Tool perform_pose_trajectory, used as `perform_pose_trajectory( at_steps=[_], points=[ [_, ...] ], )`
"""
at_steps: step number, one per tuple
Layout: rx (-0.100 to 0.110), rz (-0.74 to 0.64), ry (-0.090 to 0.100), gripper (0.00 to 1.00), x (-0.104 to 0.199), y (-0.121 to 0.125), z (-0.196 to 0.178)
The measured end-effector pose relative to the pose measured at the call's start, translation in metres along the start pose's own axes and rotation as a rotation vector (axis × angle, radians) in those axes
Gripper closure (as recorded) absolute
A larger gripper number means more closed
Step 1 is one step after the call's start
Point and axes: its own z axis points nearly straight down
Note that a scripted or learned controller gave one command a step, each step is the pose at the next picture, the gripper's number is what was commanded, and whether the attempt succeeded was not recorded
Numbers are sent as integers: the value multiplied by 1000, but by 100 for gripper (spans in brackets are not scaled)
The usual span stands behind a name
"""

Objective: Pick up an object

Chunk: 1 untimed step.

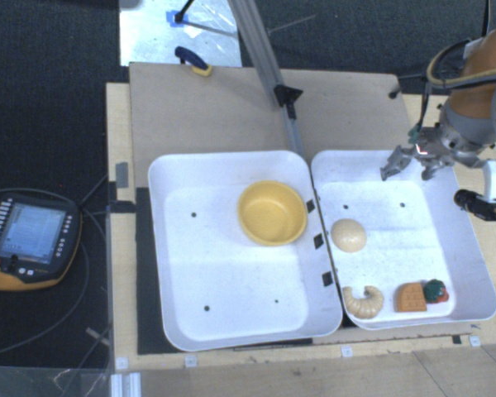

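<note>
Two shallow white bins sit side by side on the worktop (231,98). The left bin (182,296) carries a yellow bowl (272,212) near its upper right, close to the shared rim. The right bin (471,292) carries the likely targets: a pale rounded object (348,235) near its left wall, a curled cream piece (363,302) in the lower left corner, and an orange-brown block (411,297) touching a small red-and-green item (435,290) along the near wall.

The arm (479,89) reaches in from the right, and its pincer (413,165) hangs over the upper part of the right bin with its fingers spread and nothing between them. That looks like an approach posture, jaws ready before a descent.

Open floor lies below and to the left of the pincer, so the rounded object stands well apart from its neighbours and would probably be the easiest to straddle. The three pieces along the near wall are crowded against rim and corner, leaving less room for a finger on each side.
</note>
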Motion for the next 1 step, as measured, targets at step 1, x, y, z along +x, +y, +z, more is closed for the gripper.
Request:
perform_pose_trajectory(
  at_steps=[1],
  points=[
    [-1, -1, 0, 0, 0, -1, 52]
  ],
)
